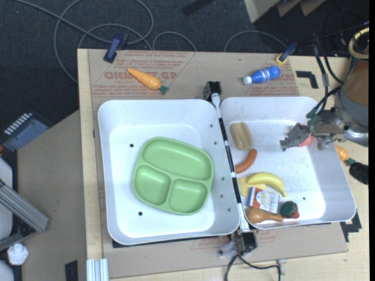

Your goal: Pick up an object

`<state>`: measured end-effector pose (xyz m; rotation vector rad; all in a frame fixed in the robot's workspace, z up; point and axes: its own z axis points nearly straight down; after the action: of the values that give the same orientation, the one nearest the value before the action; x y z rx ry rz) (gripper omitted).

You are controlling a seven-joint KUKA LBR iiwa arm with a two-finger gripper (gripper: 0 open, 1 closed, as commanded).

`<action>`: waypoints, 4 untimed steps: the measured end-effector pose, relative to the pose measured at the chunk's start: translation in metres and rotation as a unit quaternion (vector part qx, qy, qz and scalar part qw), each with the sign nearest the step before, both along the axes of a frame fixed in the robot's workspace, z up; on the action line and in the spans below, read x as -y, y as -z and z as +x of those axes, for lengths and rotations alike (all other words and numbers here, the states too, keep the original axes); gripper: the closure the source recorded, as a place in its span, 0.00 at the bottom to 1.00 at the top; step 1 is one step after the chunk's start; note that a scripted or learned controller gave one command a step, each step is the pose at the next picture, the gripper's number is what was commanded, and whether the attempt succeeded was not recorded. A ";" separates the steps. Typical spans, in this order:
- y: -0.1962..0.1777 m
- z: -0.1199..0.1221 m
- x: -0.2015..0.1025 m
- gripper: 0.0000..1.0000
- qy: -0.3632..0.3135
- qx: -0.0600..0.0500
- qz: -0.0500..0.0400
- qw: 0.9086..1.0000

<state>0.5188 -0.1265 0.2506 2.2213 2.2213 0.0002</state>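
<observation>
The desk (88, 157) carries two white bins. The left bin (117, 122) holds a green divided tray (173, 175). Over the right bin (328, 209) hangs the gripper (291, 141), something red-pink at its jaws, though I cannot tell how far they gape. Bread (241, 136), sausage (245, 160) and banana (266, 181) lie apart, leftward.

The setting is a robotics test lab. A cardboard-topped bench (176, 69) carries 2 white bins (117, 122), clipped together along their shared edge, on dark carpet (47, 69) with loose cables (88, 16) beyond the bench's far edge. Toy food (266, 183) lies in the right bin.
</observation>
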 end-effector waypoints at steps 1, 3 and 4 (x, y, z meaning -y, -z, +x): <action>0.082 -0.015 0.003 0.00 0.000 -0.001 0.000 1.000; 0.139 -0.027 -0.024 1.00 0.001 0.000 0.000 1.000; 0.139 -0.028 -0.024 0.00 0.001 0.000 0.000 1.000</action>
<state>0.4913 -0.1021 0.1112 2.2229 2.2195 0.0000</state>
